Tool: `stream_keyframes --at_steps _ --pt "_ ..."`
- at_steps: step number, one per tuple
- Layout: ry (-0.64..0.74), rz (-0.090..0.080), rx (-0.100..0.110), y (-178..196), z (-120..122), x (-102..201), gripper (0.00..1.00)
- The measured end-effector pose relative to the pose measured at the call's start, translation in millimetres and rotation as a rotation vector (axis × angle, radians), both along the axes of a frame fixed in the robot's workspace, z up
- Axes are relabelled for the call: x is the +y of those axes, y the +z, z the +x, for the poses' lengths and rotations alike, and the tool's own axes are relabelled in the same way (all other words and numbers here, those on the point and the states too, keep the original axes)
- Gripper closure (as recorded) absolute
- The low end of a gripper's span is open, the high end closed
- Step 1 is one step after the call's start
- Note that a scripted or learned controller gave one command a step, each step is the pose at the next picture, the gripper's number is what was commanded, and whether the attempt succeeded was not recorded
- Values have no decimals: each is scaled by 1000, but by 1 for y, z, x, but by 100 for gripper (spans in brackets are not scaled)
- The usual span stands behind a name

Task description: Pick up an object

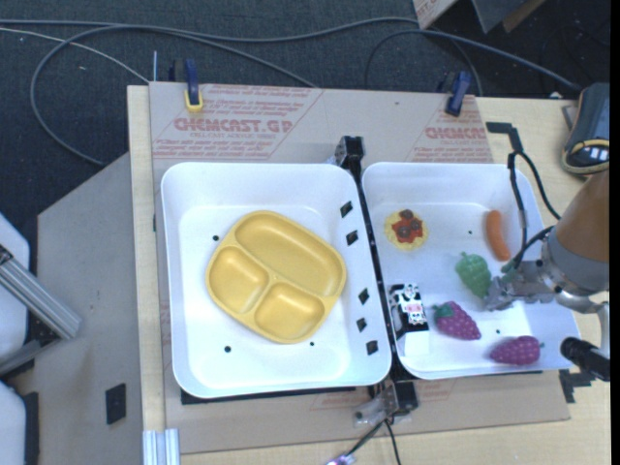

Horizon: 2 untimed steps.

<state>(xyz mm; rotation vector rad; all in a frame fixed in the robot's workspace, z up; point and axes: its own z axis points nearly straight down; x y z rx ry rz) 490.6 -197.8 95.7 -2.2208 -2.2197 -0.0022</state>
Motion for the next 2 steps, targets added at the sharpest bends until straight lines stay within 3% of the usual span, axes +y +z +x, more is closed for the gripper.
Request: stream_keyframes --at_steps 2 --pt "1 -4 -6 101 11 -9 100"
